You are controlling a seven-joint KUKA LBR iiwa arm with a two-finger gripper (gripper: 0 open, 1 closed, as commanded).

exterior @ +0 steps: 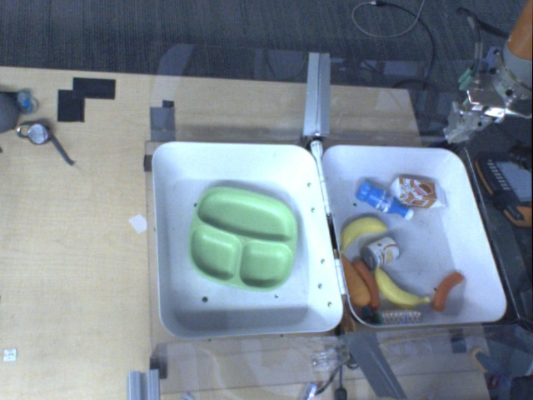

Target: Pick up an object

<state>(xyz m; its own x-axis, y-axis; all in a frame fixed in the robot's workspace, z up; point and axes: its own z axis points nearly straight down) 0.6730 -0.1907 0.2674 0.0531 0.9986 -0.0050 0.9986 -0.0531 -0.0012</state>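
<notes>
No readable text on anything: the pouch has a brown-and-white print and the can a label, both too small to read. Left bin: white, shallow, smooth plastic, rounded corners, holding a green tray with three moulded compartments, one long at the far side and two smaller at the near side, matte and soft-edged. Right bin: same make, touching the left one along a metal divider rail. Inside it: a blue bottle lying on its side just beside the pouch at the far end; a banana, curved and yellow, mid-bin, with the small can lying against it; a second banana nearer the front edge; a carrot, orange and tapered, along the left wall; a sausage, reddish and short, tilted at the front right. Something dark and ridged lies at the front wall below the bananas, can't tell what. Tabletop is pale wood grain, with black tape pieces and a small metal fitting at far left. Tool sits at the upper right, beyond the right bin's far corner, above the dark floor, not over the bin; nothing visible between its fingers, and whether they're wide or narrow I can't tell at this resolution. All objects are well apart from the tool; nearest are the pouch and bottle.
</notes>
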